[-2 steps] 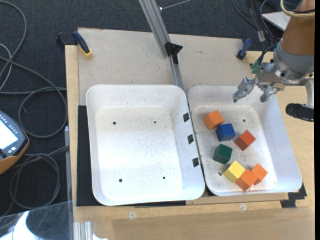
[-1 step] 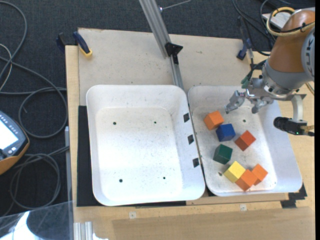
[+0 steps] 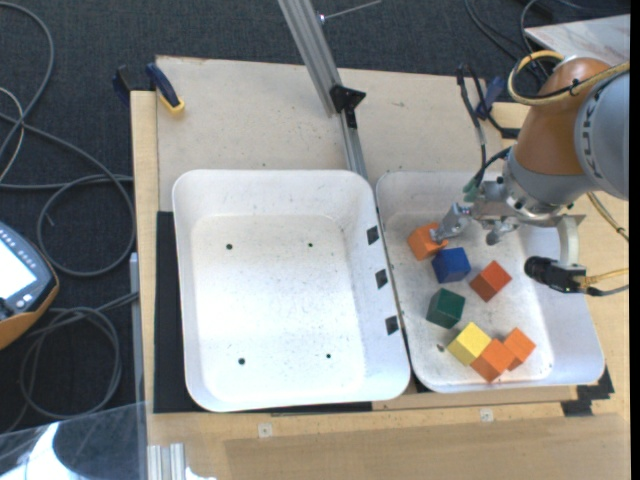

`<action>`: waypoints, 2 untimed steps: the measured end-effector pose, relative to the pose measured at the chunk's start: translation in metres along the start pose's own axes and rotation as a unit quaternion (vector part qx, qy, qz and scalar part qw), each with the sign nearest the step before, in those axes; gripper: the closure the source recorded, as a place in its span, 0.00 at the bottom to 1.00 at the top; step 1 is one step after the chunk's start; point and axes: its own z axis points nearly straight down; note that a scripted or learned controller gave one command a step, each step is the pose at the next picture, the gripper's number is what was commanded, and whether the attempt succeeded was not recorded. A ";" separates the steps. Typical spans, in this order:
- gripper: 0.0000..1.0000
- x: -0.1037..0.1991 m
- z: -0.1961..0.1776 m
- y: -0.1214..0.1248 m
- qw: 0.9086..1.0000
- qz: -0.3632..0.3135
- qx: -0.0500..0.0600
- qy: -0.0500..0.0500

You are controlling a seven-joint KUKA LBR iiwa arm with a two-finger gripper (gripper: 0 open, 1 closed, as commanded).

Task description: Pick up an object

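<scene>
You're looking down at a bench w/ two shallow white bins side by side. The arm [image 3: 575, 128] is reaching in from the right, and its claw [image 3: 478, 220] is hanging over the right bin [image 3: 570, 353], w/ one finger [image 3: 447, 226] just beside an orange block [image 3: 424, 241]. You can't tell from this angle whether the claw is released or clenched; nothing is visibly sitting between its fingers, so treat it as not carrying anything.

Risks, as a judgement: the orange block is touching or nearly touching the blue block [image 3: 452, 264] just below it. If the claw is coming down there, a finger is likely landing on top of one block or wedging btwn the two, nudging them apart instead of gripping. The orange block is also lying near the right bin's left wall, so a finger could be catching that wall. A slanted grip on a block corner could be popping it loose on the lift.

Contents, all placed relative to the blue block: the orange block is sitting just up and left of it. A red-brown block [image 3: 490, 280] is lying to its right, apart. A dark green block [image 3: 446, 308] is sitting just below it. Further down-right, a yellow block [image 3: 468, 343] is touching a pair of orange blocks [image 3: 505, 354].

The left bin [image 3: 195, 193], well left of the blue block, is showing bare white speckled floor.
</scene>
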 end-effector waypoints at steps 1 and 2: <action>1.00 -0.001 -0.015 0.002 1.000 -0.001 -0.004 -0.001; 1.00 -0.005 -0.064 0.012 1.000 -0.001 -0.004 -0.002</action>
